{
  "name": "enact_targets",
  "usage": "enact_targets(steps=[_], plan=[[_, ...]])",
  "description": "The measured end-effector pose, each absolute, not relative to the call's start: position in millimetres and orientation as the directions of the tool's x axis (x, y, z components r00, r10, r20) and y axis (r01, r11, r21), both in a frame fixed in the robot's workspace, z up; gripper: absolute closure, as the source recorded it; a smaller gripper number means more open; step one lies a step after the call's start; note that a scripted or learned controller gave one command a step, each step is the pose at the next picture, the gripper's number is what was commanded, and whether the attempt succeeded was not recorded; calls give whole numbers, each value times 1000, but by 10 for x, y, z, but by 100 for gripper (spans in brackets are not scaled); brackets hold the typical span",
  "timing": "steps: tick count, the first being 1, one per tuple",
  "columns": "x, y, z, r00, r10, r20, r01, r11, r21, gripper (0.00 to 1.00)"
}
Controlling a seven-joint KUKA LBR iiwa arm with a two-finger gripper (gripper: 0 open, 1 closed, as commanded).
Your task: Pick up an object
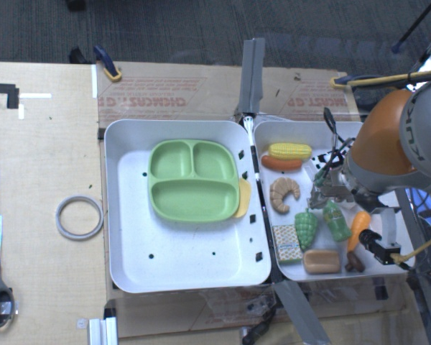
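At the near end of the right bin (406, 268) lie a tan block like a bread roll (322, 261), a small brown piece (355, 264) beside it, and a printed packet (286, 241) against the divider; just beyond them stand a bumpy dark-green vegetable (306, 228), a green bottle-shaped thing (337, 221) and an orange carrot (359, 228), set side by side with the bottle in the middle; the gripper (326, 192) hangs right over the far end of that green bottle, coming in from the right under the arm's orange band (389, 136); whether it is wide or narrow I cannot tell, since its tip is dark, small and tangled with cable against the clutter

The relation that matters: the green bottle lies straight toward the near side from the tool, its long axis running near-to-far with a slight lean, so its far end is the part just under the gripper; the bumpy vegetable sits just to its left, the carrot just to its right, both close enough that a closing grasp could catch a neighbour, in my judgement; a hold across the bottle's narrow width looks the likeliest choice

Farther back lie a croissant (284, 193), then a red sausage (282, 164) touching a yellow corn cob (290, 150) at the far end; the left bin (122, 214) holds a green divided plate (195, 181) with a yellow piece (243, 197) tucked at its right edge
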State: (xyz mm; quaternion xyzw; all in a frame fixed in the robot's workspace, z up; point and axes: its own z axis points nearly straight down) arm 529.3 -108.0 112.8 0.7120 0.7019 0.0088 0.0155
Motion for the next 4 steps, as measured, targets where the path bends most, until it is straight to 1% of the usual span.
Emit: enact_targets(steps=[1, 2, 3, 4], plan=[[5292, -1078, 1128, 14, 1000, -9, 999, -14, 34, 0], [4953, -1105, 910, 43, 999, 0, 999, -43, -2, 0], [5728, -974, 910, 138, 990, -2, 990, -138, -2, 0], [5863, -1019, 914, 173, 985, -2, 985, -173, -2, 0]])
